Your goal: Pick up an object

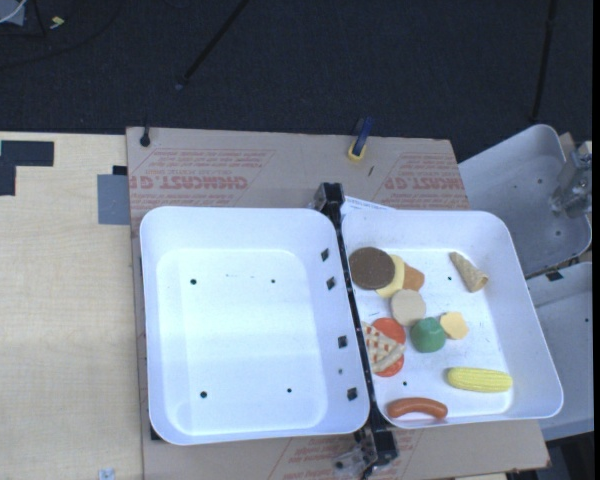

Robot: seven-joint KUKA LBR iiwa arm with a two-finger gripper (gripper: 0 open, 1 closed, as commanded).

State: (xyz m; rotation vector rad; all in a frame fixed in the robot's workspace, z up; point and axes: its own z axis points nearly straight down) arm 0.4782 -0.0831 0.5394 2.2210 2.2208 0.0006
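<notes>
Rightward, toy food sits in rt bin [520, 298]: corn [478, 379], sausage [417, 408].

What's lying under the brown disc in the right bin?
The brown disc overlaps a yellow slice, which overlaps an orange piece. Their covered parts are hidden.

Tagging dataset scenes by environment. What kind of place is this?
Likely a robot lab pick-and-place bench, not a kitchen. Two shallow white plastic bins sit clamped side by side on a printed cardboard sheet, and the right one holds toy food such as a yellow plastic corn cob and a brown round patty.
</notes>
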